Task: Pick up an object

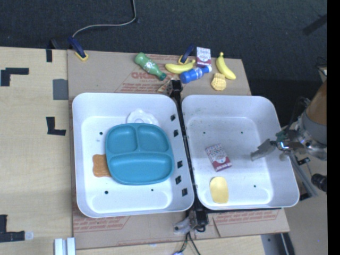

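From my seat I see two white bins side by side on the cardboard-covered surface [106, 68]. The left bin [85, 142] holds a blue divided plate [139, 154], with an orange piece [99, 166] tucked against the plate's left edge and a pale round lid [141, 116] peeking out just behind it. The right bin [265, 116] holds a small red and white packet [218, 157] near its middle and a yellow lump [219, 189] close to the front wall, near the packet but not touching it. The gripper [264, 150] sits low over the right side of that bin, reaching in from the right, well apart from both the packet and the lump. I see nothing between the fingers, and I cannot tell how wide they stand. Behind the bins lie a green bottle [149, 66], two bananas [179, 67], a blue bottle [193, 74] and a small box [203, 56].
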You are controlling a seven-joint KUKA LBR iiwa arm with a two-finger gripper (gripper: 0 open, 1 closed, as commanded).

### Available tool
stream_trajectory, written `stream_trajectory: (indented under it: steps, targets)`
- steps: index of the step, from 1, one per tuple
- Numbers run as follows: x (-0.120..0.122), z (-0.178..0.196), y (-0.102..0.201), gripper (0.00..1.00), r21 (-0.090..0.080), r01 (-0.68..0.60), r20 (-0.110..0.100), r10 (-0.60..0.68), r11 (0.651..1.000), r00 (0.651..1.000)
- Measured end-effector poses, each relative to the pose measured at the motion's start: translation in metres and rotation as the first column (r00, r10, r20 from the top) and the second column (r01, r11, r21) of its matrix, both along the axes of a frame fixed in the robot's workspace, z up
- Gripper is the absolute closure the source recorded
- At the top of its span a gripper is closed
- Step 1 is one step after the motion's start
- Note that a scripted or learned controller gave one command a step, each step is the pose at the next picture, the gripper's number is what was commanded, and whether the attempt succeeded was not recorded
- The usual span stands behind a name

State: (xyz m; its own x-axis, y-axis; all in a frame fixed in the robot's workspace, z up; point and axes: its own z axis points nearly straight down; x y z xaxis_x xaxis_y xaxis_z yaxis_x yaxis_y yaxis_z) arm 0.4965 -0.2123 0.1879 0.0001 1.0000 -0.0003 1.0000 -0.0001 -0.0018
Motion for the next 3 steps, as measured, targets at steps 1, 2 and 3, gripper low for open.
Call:
stream_trajectory:
  steps: [1,2,3]
  targets:
    - [0.023,-0.058,0.067,0.0,0.002,-0.002,-0.002,0.002,1.0,1.0]
    - [0.051,-0.098,0.12,0.0,0.001,-0.002,0.0,0.002,1.0,1.0]
    - [0.051,-0.089,0.12,1.0,0.002,-0.002,-0.002,0.002,1.0,1.0]
